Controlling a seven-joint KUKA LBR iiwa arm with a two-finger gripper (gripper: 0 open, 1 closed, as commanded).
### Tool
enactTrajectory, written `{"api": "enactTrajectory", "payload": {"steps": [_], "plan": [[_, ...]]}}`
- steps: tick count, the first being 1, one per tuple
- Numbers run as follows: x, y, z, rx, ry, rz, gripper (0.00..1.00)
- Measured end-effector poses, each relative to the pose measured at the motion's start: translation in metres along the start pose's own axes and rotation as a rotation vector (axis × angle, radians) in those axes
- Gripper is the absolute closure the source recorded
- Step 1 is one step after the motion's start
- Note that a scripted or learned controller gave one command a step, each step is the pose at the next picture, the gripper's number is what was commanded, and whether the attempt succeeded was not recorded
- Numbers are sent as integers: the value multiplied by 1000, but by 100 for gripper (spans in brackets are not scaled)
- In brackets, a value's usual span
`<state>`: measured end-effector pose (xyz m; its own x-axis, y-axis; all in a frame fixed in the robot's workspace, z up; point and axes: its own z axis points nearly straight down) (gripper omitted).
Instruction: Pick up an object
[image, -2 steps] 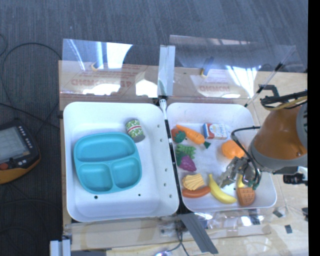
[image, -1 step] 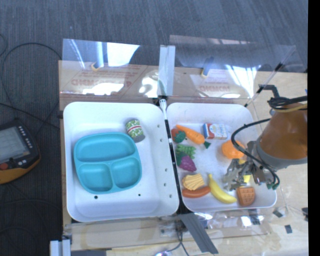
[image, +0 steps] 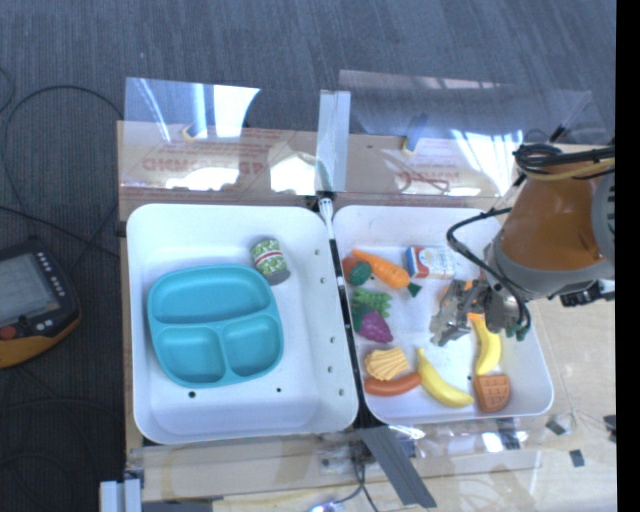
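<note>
Down at the near edge of the right bin sit a waffle-like brown square and a yellow banana, with a red sausage and a ridged yellow piece just to their left. Further back in that same bin I can see a purple bunch of grapes, a green leafy piece, an orange carrot and a small white carton near the far wall.

Over that bin hangs the arm, its orange band bulky above the wrist, and below it the gripper reaches down over the bare white floor between the carrot and a second banana, which lies just beside it on the right (close enough that I can't say whether they touch). Its fingers are a dark tangle from where I stand, and whether they are spread or pressed together I cannot tell; nothing shows plainly between them.

Across the divider, the left bin holds a turquoise divided plate and a small green-and-red can standing just behind its far right corner.
</note>
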<state>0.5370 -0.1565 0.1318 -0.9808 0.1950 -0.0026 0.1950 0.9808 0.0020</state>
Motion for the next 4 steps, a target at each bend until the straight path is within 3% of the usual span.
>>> {"api": "enactTrajectory", "payload": {"steps": [1,2,3,4], "plan": [[-15,26,-81,1,-6,55,100],[-58,-44,11,2,7,-175,100],[-59,-42,9,1,4,-177,0],[-38,-57,42,-2,-8,-21,0]]}}
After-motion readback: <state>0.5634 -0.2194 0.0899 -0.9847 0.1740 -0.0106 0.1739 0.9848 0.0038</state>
